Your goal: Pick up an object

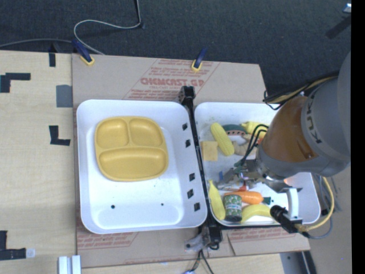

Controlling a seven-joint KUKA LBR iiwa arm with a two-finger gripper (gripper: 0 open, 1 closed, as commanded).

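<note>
The right bin (311, 207) holds a heap of toy food. A yellow corn cob (222, 138) lies near its back left, with a pale yellow square block (210, 151) beside it. At the front lie an orange carrot (250, 197), a dark green can (232, 206) and a yellow banana (257, 212). My gripper (238, 174) hangs low in the middle of this bin, just behind the carrot and can. The grey wrist and its orange band (288, 133) hide the bin's right half.
The left bin (137, 210) holds a yellow divided plate (132, 148) in its back half. A black divider with clips (193, 153) runs between the bins. Cables (251, 138) hang from the wrist over the right bin's back. Cardboard lies under both bins.
</note>
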